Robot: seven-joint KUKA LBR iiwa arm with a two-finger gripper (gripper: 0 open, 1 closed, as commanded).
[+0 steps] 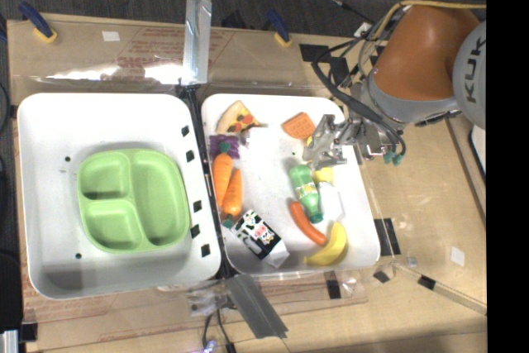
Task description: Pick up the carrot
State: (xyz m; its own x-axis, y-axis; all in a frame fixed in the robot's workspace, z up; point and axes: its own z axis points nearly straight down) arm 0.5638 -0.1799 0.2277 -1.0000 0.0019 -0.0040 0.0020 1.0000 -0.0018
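Two orange carrots lie side by side against the left wall of the right bin [355,178], the longer one [222,176] just left of the shorter one [235,193]. A slimmer orange-red carrot-like piece [307,223] lies lower down, between a green bottle [304,186] and a banana [331,245]. My gripper [319,140] hangs over the bin's upper right part, near an orange cracker [297,126] and well to the right of the carrot pair. I see nothing held in it.
The right bin also holds a pizza slice [237,116], purple grapes [223,147], a black-and-white carton [258,234] and a white block [331,199]. A green divided plate [132,198] sits in the left bin [41,128]. Cables trail from the wrist at right.
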